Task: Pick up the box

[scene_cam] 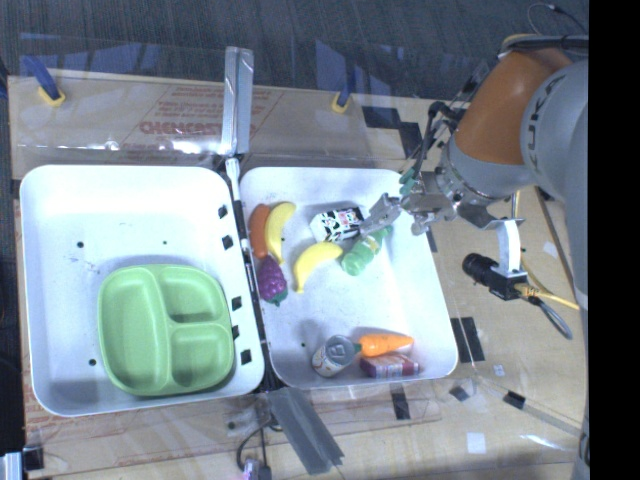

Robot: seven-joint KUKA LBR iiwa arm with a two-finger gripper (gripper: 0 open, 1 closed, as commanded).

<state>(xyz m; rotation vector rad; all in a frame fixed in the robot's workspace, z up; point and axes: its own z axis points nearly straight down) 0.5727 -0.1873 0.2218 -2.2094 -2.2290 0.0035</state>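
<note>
Green tray [165, 328], yellow bananas [316, 261], black-and-white patterned box [336, 223], orange carrot [386, 344].

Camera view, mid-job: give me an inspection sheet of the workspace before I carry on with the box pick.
Surface: bench bearing two white bins side by side, the left bin and the right bin.
Job's things: box, white with dark print, lying near the back of the right bin.
Clutter: two bananas, a green bottle, purple grapes, a can, a carrot and a red packet in the right bin; green divided plate in the left bin.
Grippers: tool low over the right bin, just right of the box; fingers unclear.
Cables: dark wires along the arm.
Surroundings: black tape marks on the bench.
</note>
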